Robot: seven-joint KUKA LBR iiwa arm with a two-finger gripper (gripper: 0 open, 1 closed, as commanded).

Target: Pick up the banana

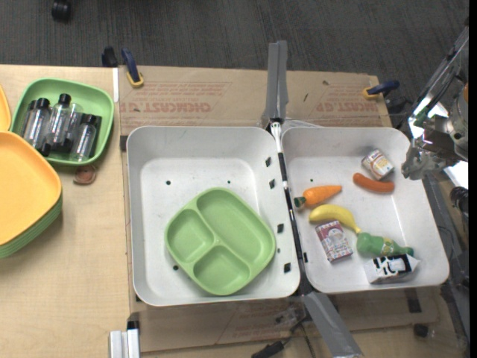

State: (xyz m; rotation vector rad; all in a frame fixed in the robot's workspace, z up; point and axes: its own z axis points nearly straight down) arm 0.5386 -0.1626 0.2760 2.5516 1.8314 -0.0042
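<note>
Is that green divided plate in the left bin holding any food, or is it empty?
Empty. The green divided plate lies flat in the left bin, and all three of its compartments show bare green.

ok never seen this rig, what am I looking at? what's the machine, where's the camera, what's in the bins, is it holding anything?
One fixed camera looks down at a slant on a bench with two shallow white bins side by side. The machine is a robot arm reaching in from the right; its gripper hangs over the right bin's far right edge. It is too blurred here to tell how it is set, and nothing shows in it.

The right bin holds the banana, the thing to pick up, plus a carrot, a sausage, a small can, a red box, a green bottle and a carton. The left bin holds a green divided plate.
</note>
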